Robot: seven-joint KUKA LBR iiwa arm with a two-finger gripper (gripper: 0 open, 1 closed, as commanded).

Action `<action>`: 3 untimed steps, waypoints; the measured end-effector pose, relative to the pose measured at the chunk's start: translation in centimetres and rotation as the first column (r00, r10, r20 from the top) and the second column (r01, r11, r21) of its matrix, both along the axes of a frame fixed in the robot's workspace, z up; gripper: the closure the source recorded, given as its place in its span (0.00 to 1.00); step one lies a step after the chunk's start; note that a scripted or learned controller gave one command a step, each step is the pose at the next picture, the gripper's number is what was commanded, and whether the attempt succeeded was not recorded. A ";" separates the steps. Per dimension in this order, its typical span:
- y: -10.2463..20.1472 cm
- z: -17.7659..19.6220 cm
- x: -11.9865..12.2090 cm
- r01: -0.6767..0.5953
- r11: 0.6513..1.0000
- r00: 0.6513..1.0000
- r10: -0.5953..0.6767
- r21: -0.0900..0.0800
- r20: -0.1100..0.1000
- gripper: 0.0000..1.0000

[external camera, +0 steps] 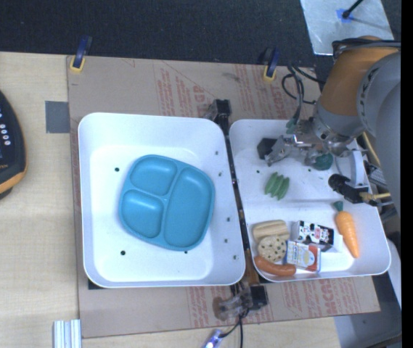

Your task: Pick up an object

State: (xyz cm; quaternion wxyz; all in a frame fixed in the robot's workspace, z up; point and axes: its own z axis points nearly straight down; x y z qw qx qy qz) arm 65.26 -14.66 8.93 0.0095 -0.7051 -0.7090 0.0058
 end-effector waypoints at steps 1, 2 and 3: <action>2.0 0.2 -9.6 0.001 1.000 1.000 -0.001 -0.005 0.017 0.00; 4.2 0.3 0.4 0.003 1.000 1.000 -0.003 -0.005 0.020 0.00; 1.5 0.2 -6.1 0.001 1.000 1.000 -0.001 -0.006 0.017 0.00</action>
